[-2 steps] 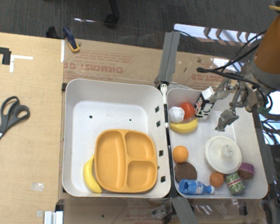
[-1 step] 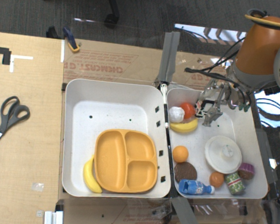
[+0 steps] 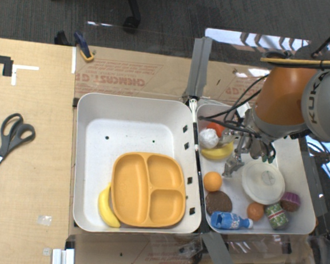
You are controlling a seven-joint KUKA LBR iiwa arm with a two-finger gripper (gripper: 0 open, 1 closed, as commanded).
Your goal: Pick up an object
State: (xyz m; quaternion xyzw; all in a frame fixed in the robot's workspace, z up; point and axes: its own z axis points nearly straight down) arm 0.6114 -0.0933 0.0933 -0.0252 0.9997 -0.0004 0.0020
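While we read the scene from its near edge, we meet the left bin first, where an orange divided plate with three compartments lies flat, and a yellow banana curves along the plate's left rim, partly tucked beneath it.

Beside it, the right bin holds a crowd of small things. Along its near wall we see a blue bottle lying on its side, a small orange ball just beside it, and a green patterned can touching that ball's right. A purple fruit sits just behind the can. Nearer the divider, a dark brown round object rests below an orange. A white round lid lies in the middle of the bin.

Farther back, a second banana lies near the divider with a white crumpled object touching its far side, and something red just beyond that.

Above this bin the gripper hangs from the orange-banded wrist, its tips between the second banana and the white lid. We see nothing held between the fingers, and we cannot tell how far apart they stand.

Well off on the wooden bench to the left, scissors lie flat.
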